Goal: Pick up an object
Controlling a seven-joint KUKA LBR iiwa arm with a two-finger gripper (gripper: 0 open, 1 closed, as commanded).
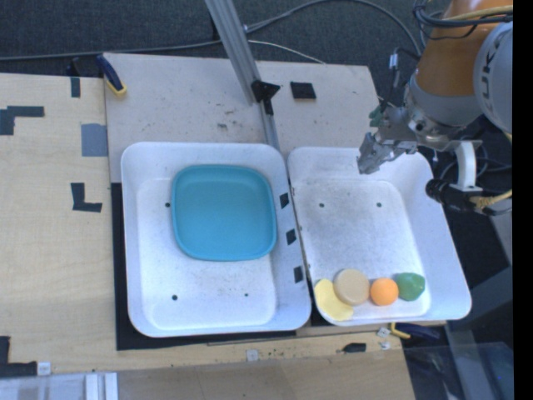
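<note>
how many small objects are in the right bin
4, in a row along the right bin's near edge: a yellow piece, a tan disc overlapping it, an orange ball, a green piece.

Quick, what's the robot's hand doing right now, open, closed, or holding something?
Hand: open or closed cannot be told; it hangs over the far edge of the right bin, nothing seen in it.

The grey arm (pixel 466 65) with its orange band reaches in from the right, wrist bent downward, and the claw (pixel 369 163) hangs over the far edge of the right bin (pixel 433 248).
</note>
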